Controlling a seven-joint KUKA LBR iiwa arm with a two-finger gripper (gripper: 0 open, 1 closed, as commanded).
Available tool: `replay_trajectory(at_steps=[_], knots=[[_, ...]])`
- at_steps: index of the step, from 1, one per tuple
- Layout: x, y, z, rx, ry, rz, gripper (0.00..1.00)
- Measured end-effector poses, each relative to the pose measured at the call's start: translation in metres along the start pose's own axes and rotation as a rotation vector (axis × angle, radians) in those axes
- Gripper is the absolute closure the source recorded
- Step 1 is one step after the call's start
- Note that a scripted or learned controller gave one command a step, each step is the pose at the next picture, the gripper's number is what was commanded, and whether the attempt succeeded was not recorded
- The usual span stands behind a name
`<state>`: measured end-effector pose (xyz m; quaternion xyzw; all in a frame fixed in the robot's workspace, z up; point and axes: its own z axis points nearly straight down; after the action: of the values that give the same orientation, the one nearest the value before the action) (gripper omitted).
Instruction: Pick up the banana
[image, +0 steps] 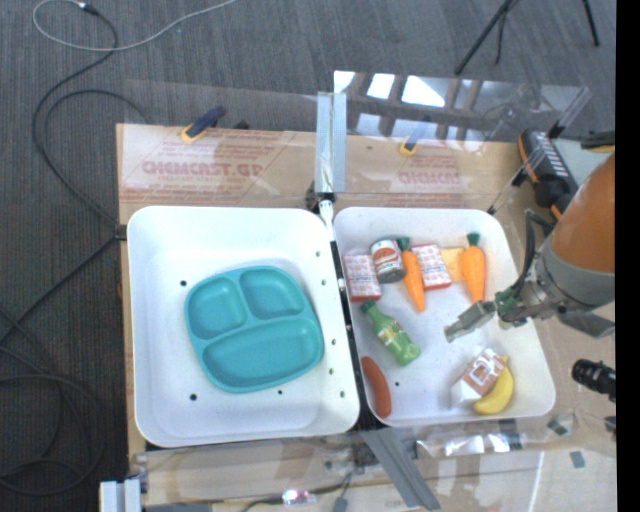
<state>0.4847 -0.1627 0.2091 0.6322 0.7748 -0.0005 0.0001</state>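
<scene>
Nearest the lens we find the curved yellow plastic banana (497, 393), lying in the near corner of the right-hand shallow white bin (540, 395), below the claw (470, 322) and slightly toward the arm's side of it; it touches a small white-and-orange carton (482, 371) that sits between it and the claw, so we judge that a clean grasp must come from the outer curve; the carton crowds the inner side. The claw hangs over the bin's open middle, well above the banana's corner, its grey fingers (462, 325) slanting toward the bin's centre; whether they are spread or pressed together we cannot tell, and nothing shows between them. Beyond the claw lies an orange plastic carrot with a green top (473, 268); further off on the side away from the arm we see a second carrot (413, 279), a red-and-white box (431, 265), a small tin can (386, 259) and another red box (360, 277); a green bottle (392, 334) lies level with the claw, and a red sausage (377, 384) lies nearer us by the divider. The far bin, well apart, holds a teal divided plate (258, 326); we judge the claw must descend toward us to reach the fruit.
</scene>
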Motion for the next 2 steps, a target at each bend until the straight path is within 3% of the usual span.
replay_trajectory(at_steps=[1,2], knots=[[-0.0484,-0.0047,0.1194,-0.011,0.009,0.029,0.0],[-0.0536,-0.0073,0.1195,-0.007,0.007,-0.176,0.0]])
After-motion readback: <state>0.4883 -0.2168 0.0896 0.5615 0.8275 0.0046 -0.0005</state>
